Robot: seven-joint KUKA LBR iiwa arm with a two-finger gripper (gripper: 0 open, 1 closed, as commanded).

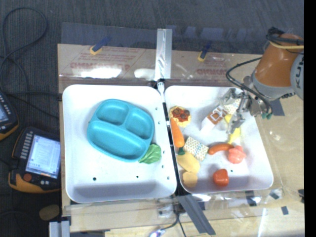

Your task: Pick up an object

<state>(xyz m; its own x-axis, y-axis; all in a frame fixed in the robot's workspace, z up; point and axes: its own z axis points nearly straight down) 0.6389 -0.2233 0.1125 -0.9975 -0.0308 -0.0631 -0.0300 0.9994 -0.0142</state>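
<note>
Two shallow white bins sit side by side on the table, and the arm (pixel 279 65) reaches in from the right over the far corner of the right bin (pixel 264 154). Its hand (pixel 238 113) hangs low inside that bin, near the right wall, with a thin yellow piece (pixel 235 134) just below it — whether that piece is between the fingers I cannot tell, and I cannot tell if the hand is apart or together.

Beside the hand, to its left, lies a small white carton with an orange-brown label (pixel 216 116). Toy food is scattered across the rest of this bin: a little pizza (pixel 180 115) near the divider, a carrot (pixel 177 134) below it, a checkered cracker (pixel 195 147), a hot dog sausage (pixel 219 148), a pink peach-like piece (pixel 236 155) touching the sausage's end, a red tomato-like piece (pixel 220 177) near the front, and two yellow lumps (pixel 189 163) by the front left corner.

In the left bin (pixel 79 181) rests a blue divided plate (pixel 121 129) — tilted a little — with a green lettuce leaf (pixel 151 154) touching its lower right edge.
</note>
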